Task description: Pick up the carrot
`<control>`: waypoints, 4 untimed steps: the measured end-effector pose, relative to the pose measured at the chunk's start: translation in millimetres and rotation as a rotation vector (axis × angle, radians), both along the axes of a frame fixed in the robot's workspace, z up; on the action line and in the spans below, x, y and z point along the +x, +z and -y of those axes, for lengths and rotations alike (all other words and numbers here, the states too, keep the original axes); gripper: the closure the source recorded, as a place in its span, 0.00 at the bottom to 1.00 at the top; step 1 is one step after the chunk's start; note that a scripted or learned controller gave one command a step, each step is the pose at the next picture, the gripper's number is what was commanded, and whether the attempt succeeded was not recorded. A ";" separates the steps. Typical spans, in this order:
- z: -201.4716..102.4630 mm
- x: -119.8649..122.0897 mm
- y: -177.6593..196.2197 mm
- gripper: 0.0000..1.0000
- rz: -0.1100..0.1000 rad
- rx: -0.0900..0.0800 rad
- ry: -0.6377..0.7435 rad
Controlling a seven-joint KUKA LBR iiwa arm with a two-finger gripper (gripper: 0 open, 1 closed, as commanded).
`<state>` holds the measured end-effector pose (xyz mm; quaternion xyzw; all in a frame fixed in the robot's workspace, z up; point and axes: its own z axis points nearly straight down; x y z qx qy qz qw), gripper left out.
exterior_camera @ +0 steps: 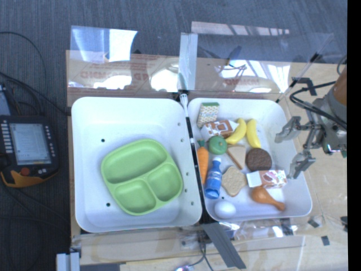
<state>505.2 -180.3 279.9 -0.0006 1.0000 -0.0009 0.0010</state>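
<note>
Egg (225, 209) at right bin's (297, 203) near edge; drumstick (267, 196) just right of it. Blue bottle (213, 179) beside carrot (202, 163), which lies along the bin's left wall. Green tray (142, 176) in left bin (90, 123). Gripper (295, 147) above right rim, fingers apart, holding nothing. Bananas (246, 132) farther back.

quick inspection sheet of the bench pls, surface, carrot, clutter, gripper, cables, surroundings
surface: bench with two white bins side by side, left bin, right bin
job's things: carrot lies in the right bin along its left wall, beside a blue bottle
clutter: green divided plate in the left bin; bananas, cookie, egg, drumstick in the right bin
grippers: gripper at the right bin's right rim, jaws open, holding nothing
cables: black cable on the floor at left
surroundings: pendant on grey carpet
</note>
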 end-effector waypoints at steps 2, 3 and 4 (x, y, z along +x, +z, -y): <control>-58.8 -1.8 -180.1 0.00 0.015 -0.002 -0.196; -59.5 -0.8 -170.0 1.00 0.015 -0.003 -0.194; -99.7 -20.2 -95.3 1.00 0.001 0.001 0.046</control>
